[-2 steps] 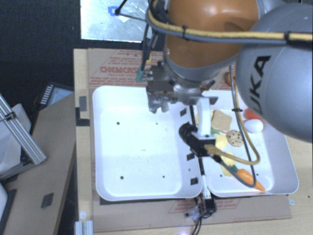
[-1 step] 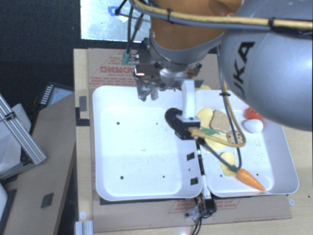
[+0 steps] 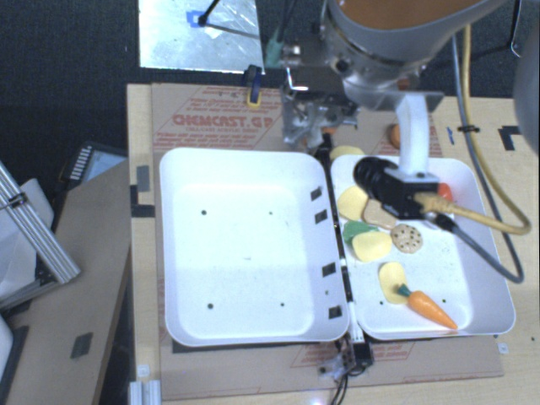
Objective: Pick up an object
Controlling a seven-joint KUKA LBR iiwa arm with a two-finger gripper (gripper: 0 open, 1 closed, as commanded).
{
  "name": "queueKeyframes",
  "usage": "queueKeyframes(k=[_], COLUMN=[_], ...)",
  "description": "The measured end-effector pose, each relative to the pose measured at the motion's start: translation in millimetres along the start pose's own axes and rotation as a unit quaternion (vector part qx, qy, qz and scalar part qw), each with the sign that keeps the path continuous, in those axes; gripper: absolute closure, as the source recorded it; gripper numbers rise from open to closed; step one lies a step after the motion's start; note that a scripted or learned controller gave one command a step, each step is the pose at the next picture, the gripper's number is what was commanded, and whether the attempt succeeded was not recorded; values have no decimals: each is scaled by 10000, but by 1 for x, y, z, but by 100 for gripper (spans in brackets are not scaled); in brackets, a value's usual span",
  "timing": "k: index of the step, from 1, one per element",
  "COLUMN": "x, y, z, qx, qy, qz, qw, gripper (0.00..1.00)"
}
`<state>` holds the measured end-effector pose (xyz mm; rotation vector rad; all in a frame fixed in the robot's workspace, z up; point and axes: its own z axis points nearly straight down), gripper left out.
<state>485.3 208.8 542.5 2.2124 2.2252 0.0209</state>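
Hovering: end effector (image 3: 319,137) at the far-left corner of the right bin (image 3: 498,310)
Grip: cannot tell from here
Cookie (image 3: 407,238): near it, down-right
Carrot (image 3: 430,308): well beyond the Cookie, same bin

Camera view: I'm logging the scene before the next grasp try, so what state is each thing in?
gripper, hovering by the right bin's far rim
carrot, lying flat in right bin
cookie, lying flat, face up
yellow slices, lying flat, scattered

My arm (image 3: 396,11) runs off the top edge. Beside my hand (image 3: 320,144) a yellow piece (image 3: 346,152) is half hidden; farther off, an orange thing (image 3: 393,133), too covered to name.
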Motion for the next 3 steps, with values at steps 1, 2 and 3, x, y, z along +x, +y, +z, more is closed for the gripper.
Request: queueKeyframes(k=[1, 2, 3], x=[-78, -72, -92], y=[77, 74, 187], z=[9, -4, 10], qx=[42, 35, 22], qy=[-45, -30, -38], qz=[67, -7, 34], qw=[10000, 10000, 10000], gripper=[100, 100, 100])
